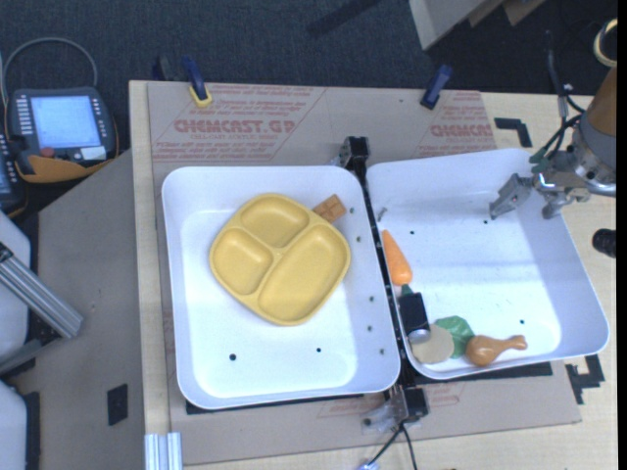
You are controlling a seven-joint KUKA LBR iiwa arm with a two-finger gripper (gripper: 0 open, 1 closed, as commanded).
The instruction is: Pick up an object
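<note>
My gripper (pixel 529 200) hangs over the far right part of the right bin (pixel 470 233), open, with nothing between its fingers. Along that bin's left wall lies an orange carrot (pixel 395 258), and a black block (pixel 412 311) sits just in front of it. At the bin's front left corner a round beige piece (pixel 432 346), a green item (pixel 457 329) and a brown drumstick (pixel 493 347) lie close together. All of these sit well to the left of and nearer than the gripper.
The left bin (pixel 196 321) holds a yellow divided plate (pixel 281 258) with a small brown block (pixel 330 208) at its far right edge. A handheld control screen (pixel 61 125) sits off the bench at the left. Blue clamps (pixel 436 85) hold the board's far edge.
</note>
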